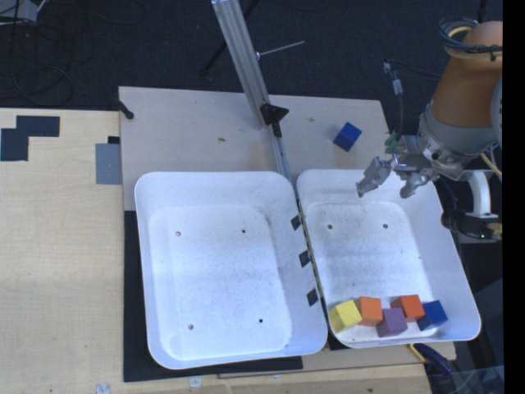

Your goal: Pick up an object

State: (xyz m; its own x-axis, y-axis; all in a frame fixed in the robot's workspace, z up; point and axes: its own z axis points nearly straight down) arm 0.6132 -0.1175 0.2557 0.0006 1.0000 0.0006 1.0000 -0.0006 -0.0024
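Observation:
Several small blocks lie along the near edge of the right bin [447, 253]: a yellow one [345, 313], an orange one [370, 309], a purple one [392, 322], a second orange one [409, 306] and a blue one [431, 313]. Another blue block [347, 135] rests on the bench behind the bins. My gripper [390, 182] hangs above the far part of the right bin, open, with nothing between its fingers. It is well away from the row of blocks.
The left bin [213, 265] sits beside the right one, with black clips [303, 257] along the shared edge. A slanted metal rail [246, 64] rises from the bench behind the bins. The arm's orange band [467, 80] is at the right.

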